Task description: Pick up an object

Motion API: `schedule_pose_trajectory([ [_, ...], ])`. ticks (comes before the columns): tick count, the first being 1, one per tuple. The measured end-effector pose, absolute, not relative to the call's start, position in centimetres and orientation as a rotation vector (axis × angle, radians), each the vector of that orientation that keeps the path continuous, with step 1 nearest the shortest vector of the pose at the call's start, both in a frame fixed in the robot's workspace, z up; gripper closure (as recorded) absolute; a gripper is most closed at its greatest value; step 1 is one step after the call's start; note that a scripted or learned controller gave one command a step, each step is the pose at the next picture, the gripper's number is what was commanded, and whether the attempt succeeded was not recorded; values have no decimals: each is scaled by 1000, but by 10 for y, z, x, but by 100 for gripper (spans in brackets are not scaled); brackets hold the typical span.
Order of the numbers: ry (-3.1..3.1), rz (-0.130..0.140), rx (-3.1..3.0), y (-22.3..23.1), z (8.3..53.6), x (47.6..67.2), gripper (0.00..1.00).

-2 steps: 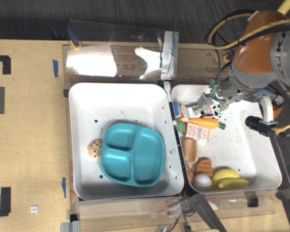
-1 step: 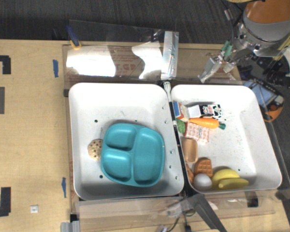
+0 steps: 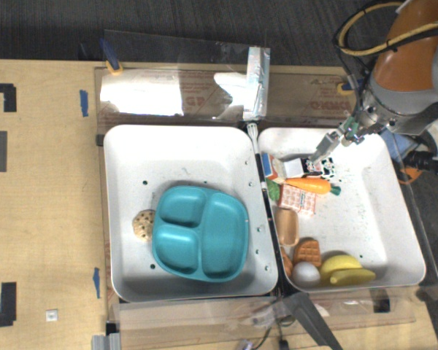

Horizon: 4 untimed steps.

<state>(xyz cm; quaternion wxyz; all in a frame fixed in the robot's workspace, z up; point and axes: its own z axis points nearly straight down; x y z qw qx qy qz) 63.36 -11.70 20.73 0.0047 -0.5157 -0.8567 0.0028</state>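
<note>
A robot lab; two white bins [image 3: 124, 166] on a taped cardboard bench [image 3: 36, 195]; toy food [image 3: 306, 186].

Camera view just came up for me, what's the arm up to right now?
The gripper is reaching into the right bin, its tip over the pile by the carrot and the small cartons. Nothing is visibly held. The banana and egg lie at the near edge. The teal plate sits in the left bin.

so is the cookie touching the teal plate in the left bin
Touching, as far as the camera view shows: the cookie sits against the left rim of the teal plate, with no white bin floor visible between them.
</note>
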Motion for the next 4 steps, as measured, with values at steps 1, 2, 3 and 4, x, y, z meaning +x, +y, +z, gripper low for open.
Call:
schedule_pose_trajectory([
  [1, -2793, -17, -1506, -108, 121, 621, 0],
  [2, -2883, -1, -1257, -160, 143, 607, 0],
  [3, -2668, -8, -1670, -150, 92, 595, 0],
  [4, -2670, -14, -1673, -149, 100, 597, 100],
])
